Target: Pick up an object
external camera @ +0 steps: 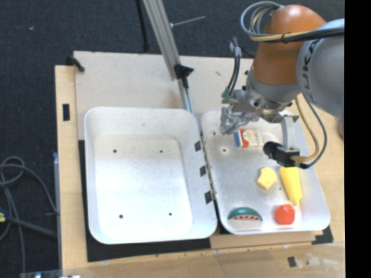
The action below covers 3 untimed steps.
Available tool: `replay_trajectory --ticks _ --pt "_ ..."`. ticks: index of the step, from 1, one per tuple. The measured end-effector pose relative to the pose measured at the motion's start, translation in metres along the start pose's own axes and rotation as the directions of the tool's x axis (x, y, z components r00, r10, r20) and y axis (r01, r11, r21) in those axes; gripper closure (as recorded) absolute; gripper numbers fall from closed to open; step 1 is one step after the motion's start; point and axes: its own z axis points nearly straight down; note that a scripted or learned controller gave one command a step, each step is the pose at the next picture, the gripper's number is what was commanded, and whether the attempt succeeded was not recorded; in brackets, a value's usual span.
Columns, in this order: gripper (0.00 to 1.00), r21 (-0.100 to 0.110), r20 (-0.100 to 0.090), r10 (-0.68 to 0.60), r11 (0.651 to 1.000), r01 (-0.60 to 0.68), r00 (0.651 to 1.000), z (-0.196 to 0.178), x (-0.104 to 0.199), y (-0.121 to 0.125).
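Observation:
My gripper [230,122] hangs over the far left corner of the right bin [229,172], just left of a small white and red carton [249,138]. In the same bin lie a pale yellow block [266,178], a yellow corn-like piece [291,184], a red tomato [284,214] and a watermelon slice [244,216] along the near edge. Nothing shows between the fingers.
The left bin [142,172] sits beside the right one, sharing a middle rim. A slanted metal rail [168,45] rises behind the bins. A black cable connector [281,151] hangs near the carton. The arm's orange band [284,45] looms above the right bin's far side.

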Motion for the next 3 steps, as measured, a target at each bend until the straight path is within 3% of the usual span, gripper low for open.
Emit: replay_trajectory --ticks 1,2,3 --pt "1.0 0.0 0.0 -0.001 1.0 0.001 1.0 0.015 0.048 -0.012" --pt "1.0 0.0 0.0 -0.002 1.0 0.002 1.0 0.021 0.103 -0.04" --pt "0.0 -0.002 0.0 0.007 1.0 -0.007 1.0 0.021 0.1 -0.039"
